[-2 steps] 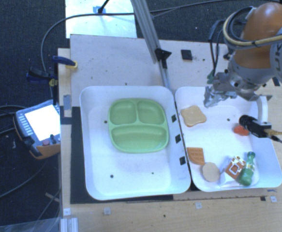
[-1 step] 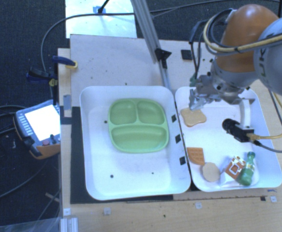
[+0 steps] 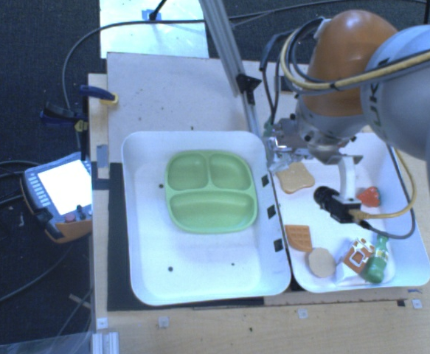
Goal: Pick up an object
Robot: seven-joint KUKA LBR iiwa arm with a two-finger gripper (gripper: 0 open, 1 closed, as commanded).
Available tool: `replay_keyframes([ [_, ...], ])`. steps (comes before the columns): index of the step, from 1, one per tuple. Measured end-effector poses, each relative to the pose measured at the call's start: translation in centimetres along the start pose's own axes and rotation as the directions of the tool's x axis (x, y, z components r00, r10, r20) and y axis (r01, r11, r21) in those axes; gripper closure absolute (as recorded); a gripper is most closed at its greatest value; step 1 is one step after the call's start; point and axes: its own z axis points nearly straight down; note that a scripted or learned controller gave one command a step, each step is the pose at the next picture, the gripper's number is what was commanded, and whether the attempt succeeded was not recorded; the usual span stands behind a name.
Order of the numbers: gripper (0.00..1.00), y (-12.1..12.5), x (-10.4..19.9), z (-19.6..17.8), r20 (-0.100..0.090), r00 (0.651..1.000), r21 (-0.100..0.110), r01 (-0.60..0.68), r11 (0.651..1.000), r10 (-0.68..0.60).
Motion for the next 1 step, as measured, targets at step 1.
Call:
replay_keyframes([
  [1,1.0,-0.04,5.54,0.25,-0.001,1.0,-0.001,0.001,1.0,-0.001],
])
